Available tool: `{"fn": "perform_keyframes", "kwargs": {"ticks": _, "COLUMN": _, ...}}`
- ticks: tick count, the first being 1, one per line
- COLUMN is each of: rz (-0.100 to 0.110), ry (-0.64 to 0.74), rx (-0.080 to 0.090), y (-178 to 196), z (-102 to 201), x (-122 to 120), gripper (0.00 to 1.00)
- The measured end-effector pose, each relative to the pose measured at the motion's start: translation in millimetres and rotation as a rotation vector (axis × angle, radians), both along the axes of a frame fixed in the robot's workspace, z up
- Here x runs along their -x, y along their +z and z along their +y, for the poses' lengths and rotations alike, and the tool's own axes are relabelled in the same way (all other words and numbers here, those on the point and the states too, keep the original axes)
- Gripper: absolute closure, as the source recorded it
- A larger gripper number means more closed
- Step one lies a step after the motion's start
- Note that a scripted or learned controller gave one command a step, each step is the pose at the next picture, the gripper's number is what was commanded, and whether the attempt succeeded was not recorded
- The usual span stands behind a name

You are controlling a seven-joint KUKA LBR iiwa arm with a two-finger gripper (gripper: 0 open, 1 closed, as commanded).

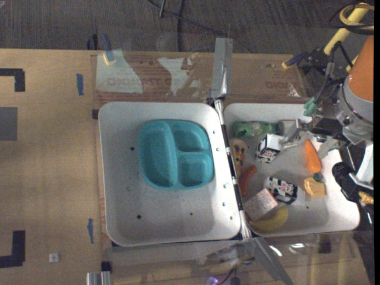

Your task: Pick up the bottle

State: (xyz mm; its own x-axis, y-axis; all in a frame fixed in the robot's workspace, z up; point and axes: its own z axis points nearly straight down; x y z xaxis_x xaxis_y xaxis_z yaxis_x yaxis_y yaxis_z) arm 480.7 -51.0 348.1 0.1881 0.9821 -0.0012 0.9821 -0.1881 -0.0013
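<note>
1. Your gripper (pixel 295 134) hangs over the far part of the right bin (pixel 347 215), reaching in from the right; its metal fingers point leftward, but you cannot tell whether they are spread or closed, and nothing shows between them.
2. The bottle (pixel 254 127), green and lying on its side, rests at the far left of that bin, just left of the claw and near it; you cannot tell whether they touch.
3. Just below the claw you see a small black-and-white carton (pixel 269 149), and to its right an orange carrot (pixel 312 156).
4. Further toward you lie a second black-and-white carton (pixel 281 189), a yellow wedge (pixel 314 187), a pink-topped box (pixel 261 204), a banana (pixel 271 220) and a red piece (pixel 246 179) by the left wall.
5. The left bin (pixel 119 212) holds a teal divided plate (pixel 176 154), well apart from the claw.
6. Both bins sit on a tan bench (pixel 47 177) marked with black and blue tape; dark carpet (pixel 71 10) with cables lies beyond.
</note>
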Motion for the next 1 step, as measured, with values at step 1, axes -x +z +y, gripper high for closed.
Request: {"fn": "perform_keyframes", "kwargs": {"ticks": 1, "rz": -0.002, "ry": -0.223, "rx": 0.001, "y": 26.3, "z": -19.6, "x": -55.3, "gripper": 0.00}}
